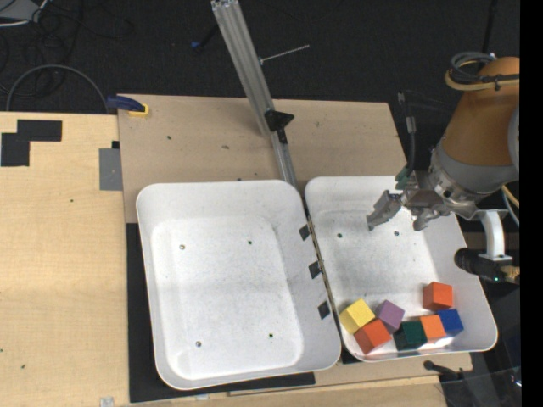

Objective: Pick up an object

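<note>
Dark floor with loose cables surrounds a light wooden tabletop, on which two shallow white bins sit side by side. An aluminium rail slants down from the top of the view toward the seam between them. The right bin holds a cluster of small blocks along its near edge: a yellow block, a purple block, a red block, a dark green block, an orange block and a blue block, packed closely together, with a second red block just behind them near the right wall. The left bin shows bare white floor. The hand hangs over the upper part of the right bin, well apart from the blocks, its fingers spread with nothing between them.
</note>
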`<control>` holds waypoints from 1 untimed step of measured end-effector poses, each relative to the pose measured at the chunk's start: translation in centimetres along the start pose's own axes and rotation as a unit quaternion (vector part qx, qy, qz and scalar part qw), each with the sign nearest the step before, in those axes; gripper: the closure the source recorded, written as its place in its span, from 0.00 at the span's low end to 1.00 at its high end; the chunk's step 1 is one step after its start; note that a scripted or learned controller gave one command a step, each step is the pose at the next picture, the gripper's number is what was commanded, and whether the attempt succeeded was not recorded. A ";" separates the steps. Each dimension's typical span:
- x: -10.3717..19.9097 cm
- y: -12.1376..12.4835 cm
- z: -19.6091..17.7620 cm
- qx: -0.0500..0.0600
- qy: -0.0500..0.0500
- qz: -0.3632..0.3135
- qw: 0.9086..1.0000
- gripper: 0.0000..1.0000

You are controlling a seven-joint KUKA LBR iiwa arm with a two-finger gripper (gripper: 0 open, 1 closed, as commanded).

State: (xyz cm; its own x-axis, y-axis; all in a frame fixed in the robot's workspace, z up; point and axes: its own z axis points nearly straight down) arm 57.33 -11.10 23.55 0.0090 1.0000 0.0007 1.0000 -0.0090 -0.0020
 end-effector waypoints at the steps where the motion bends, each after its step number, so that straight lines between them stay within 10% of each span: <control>1: -0.1 0.0 -1.0 0.000 0.000 0.002 1.000 1.00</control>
State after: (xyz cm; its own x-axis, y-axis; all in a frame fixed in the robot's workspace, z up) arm 57.33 -11.22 24.53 0.0126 0.9999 0.0010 0.9999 -0.0126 -0.0027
